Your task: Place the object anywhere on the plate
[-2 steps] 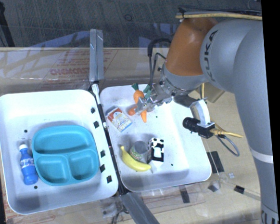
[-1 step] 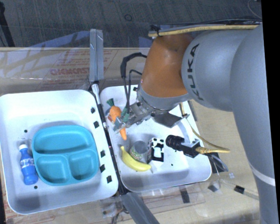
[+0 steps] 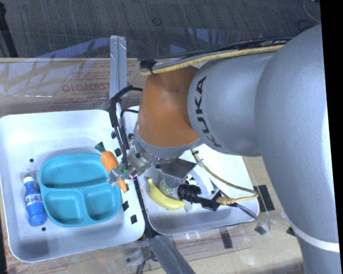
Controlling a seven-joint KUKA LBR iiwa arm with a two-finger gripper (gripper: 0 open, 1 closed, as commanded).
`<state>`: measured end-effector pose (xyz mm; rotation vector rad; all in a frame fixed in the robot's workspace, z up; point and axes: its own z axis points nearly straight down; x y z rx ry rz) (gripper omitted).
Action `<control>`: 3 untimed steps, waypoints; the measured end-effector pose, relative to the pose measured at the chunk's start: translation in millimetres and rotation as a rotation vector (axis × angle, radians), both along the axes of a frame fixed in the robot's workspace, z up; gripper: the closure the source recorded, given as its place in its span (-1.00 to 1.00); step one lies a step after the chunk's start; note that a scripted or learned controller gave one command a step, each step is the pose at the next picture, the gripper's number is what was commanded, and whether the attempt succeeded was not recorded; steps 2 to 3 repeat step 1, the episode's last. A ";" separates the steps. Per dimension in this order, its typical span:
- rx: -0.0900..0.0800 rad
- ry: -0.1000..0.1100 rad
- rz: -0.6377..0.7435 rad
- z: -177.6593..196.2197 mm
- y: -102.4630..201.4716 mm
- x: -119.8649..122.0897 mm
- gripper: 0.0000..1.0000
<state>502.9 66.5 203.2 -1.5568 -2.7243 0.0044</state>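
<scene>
Camera view: carrot [image 3: 109, 161] at the blue plate [image 3: 75, 191] right rim, just beside gripper [image 3: 120, 174], jaw state impossible to tell; risks rolling off the rim into the left bin [image 3: 26, 245] if released there.

The one clear piece of lettering is "KUKA", in dark capitals on the grey arm [image 3: 256, 85], running up its casing just right of the orange band [image 3: 164, 113] near the middle of the frame. Faint reddish print runs across the bench surface [image 3: 55, 83] in the upper left, too washed out to read. The blue bottle [image 3: 33, 201] at the left carries a label whose marks are too small to make out.
</scene>
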 end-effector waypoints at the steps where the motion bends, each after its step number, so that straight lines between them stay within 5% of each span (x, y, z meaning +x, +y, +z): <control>1: 0.000 -0.001 -0.001 0.1 -0.6 0.1 -1.00; 3: 0.000 -0.001 -0.001 0.1 -0.6 0.1 -1.00</control>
